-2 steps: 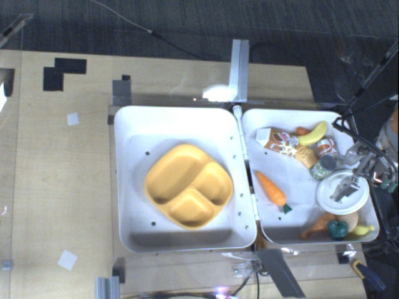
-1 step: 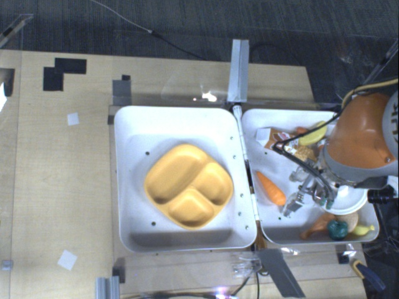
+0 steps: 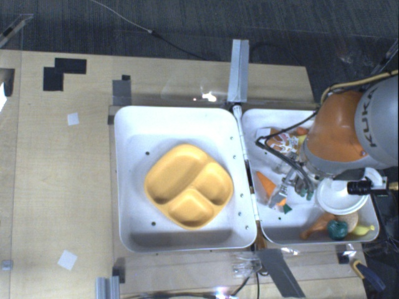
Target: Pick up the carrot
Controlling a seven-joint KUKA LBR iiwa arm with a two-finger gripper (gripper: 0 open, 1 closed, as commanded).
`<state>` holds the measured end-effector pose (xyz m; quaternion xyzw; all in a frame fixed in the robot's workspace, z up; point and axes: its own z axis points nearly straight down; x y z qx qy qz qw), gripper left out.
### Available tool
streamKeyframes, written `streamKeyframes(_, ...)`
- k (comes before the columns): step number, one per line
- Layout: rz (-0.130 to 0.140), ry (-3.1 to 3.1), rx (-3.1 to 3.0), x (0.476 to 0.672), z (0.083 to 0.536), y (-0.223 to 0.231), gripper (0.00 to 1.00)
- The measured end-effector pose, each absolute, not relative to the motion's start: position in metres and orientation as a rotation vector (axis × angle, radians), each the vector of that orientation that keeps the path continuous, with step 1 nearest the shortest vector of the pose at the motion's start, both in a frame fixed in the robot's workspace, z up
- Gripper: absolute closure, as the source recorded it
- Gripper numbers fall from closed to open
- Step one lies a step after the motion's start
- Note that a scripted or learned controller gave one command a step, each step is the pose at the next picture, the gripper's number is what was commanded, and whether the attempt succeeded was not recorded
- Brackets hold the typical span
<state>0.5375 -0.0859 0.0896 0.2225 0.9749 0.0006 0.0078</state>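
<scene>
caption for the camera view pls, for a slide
KUKA arm's gripper lowered into the right bin beside the carrot; yellow divided plate in the left bin.

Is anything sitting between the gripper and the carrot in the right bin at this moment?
Nothing visible does. The gripper is low in the right bin, right beside the carrot, which lies on the bin floor just to its left. The other toys are piled at the bin's near right corner, out of the path.

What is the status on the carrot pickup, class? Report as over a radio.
Pincer down in the right bin, beside the carrot. Carrot lying on the bin floor, not lifted. Toy food crowding nearby.
</scene>
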Motion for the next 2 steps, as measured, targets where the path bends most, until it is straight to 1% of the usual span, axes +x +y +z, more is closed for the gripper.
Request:
streamKeyframes(1,0.004,3.042,0.682,0.541,0.102,-0.084,1.00)
streamKeyframes(2,0.010,3.032,0.774,0.530,0.188,-0.003,1.00)
